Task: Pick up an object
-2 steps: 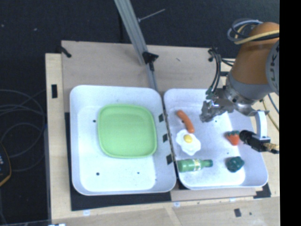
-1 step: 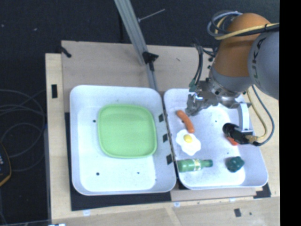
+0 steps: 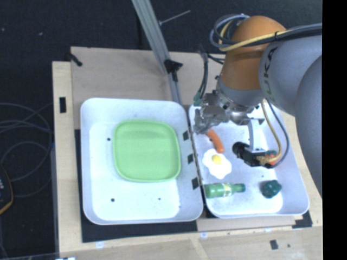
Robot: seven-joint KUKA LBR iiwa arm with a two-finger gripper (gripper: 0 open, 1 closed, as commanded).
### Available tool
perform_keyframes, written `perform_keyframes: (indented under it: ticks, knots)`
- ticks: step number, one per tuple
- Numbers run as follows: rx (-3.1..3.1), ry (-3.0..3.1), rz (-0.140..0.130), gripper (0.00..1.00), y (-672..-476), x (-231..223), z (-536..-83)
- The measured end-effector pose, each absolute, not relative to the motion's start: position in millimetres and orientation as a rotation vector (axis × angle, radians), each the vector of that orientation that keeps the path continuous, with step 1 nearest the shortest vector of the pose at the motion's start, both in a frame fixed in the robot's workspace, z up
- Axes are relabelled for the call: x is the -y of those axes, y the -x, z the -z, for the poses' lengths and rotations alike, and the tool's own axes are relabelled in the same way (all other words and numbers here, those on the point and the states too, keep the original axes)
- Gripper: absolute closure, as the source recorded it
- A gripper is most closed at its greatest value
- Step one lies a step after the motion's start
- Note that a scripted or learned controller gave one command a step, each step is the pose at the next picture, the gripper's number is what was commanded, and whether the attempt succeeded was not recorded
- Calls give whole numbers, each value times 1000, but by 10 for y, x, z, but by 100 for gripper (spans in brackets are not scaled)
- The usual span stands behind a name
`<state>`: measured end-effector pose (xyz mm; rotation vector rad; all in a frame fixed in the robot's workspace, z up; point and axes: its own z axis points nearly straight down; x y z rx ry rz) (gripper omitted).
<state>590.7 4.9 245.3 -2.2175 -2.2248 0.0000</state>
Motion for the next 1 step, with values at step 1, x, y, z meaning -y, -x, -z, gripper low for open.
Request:
perform_keyframes:
  ticks: [1]
  knots:
    - [2223, 2219, 0, 100, -6028, -473, -2362]
